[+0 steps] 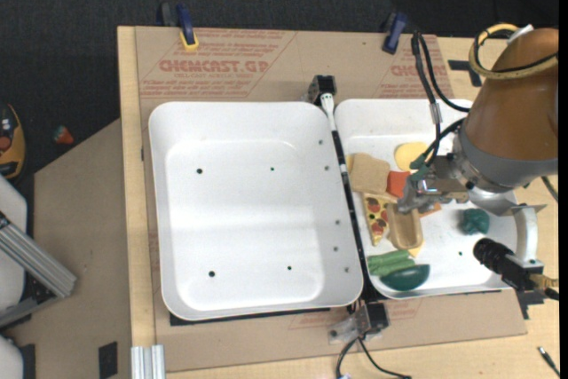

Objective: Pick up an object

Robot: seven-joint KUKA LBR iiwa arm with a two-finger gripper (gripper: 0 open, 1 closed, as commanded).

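Tool [417, 195] hangs low over the right bin [377, 115], at about three o'clock in the camera view, with the arm [515, 115] reaching in from the right and covering much of that bin; whether it is wide, narrow or gripping anything I cannot tell, since the wrist hides its working end. Every candidate for the pick lies in this bin, bunched along its nine o'clock wall: a tan piece [368, 169] at the top, a yellow lump [408, 155] to its three o'clock, a red block [397, 183] just below, a pizza slice [377, 219], a bread stick [406, 231] right under the tool, a green stick [389, 261] and a dark green dome [406, 278] near six o'clock, plus a teal lump [474, 220] apart at three o'clock. The tool seems placed over the thickest cluster, probably to raise the odds of catching something. The left bin [253, 200] sits beside it, likely the drop spot. Both rest on a brown sheet over the counter [257, 58], held by blue clamps [186, 24] at twelve o'clock so nothing shifts; its red print reads roughly "CHEMCAST".
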